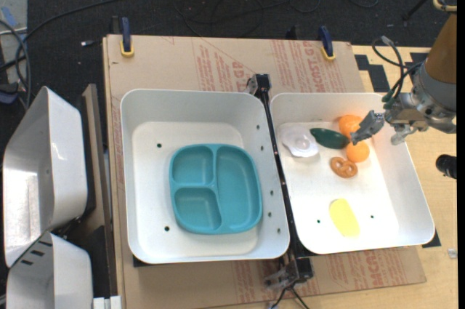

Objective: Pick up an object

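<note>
The right bin (407, 184) holds several small things: two orange balls (349, 124) (357, 153), a dark green piece (328, 137), a white lump (300, 145), a brown pretzel-like ring (344, 168) and a yellow oblong piece (344, 217). My gripper (384, 129) hovers over the bin's upper right part, just right of the orange balls. It is open, with one finger (368, 125) close to the upper orange ball and nothing between the fingers.
The left bin (138, 155) holds a teal divided plate (215, 188). A metal divider (275, 155) runs between the bins. Clamps (126, 38) (326, 44) sit on the board's far edge. Spare white bins (40, 169) stand at the left.
</note>
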{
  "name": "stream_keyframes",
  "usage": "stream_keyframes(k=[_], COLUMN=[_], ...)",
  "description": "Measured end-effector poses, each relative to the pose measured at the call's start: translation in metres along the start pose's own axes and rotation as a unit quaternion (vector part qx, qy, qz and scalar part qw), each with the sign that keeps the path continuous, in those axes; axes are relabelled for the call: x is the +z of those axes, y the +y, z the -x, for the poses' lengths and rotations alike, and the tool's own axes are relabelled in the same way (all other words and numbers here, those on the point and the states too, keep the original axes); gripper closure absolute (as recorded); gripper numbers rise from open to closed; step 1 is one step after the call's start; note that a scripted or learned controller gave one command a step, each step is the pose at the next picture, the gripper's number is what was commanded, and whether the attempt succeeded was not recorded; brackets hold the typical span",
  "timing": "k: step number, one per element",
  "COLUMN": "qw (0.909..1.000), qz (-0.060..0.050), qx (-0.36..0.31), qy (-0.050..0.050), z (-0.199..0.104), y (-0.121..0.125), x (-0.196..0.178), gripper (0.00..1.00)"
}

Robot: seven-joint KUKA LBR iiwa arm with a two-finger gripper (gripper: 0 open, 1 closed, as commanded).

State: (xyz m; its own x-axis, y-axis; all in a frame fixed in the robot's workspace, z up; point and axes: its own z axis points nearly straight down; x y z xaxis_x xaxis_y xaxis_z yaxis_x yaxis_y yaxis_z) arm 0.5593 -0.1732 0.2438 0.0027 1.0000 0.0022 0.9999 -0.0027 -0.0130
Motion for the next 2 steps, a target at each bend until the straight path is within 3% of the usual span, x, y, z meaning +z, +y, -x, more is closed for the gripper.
stream_keyframes(k=[1, 2], qw=[1.0000, 1.0000], qz=[0.007, 0.004], qx=[-0.002, 0.000], qy=[-0.001, -0.001], z=[-0.001, 0.007], y=[0.002, 0.007], x=[-0.007, 0.041], gripper=[0.00, 0.00])
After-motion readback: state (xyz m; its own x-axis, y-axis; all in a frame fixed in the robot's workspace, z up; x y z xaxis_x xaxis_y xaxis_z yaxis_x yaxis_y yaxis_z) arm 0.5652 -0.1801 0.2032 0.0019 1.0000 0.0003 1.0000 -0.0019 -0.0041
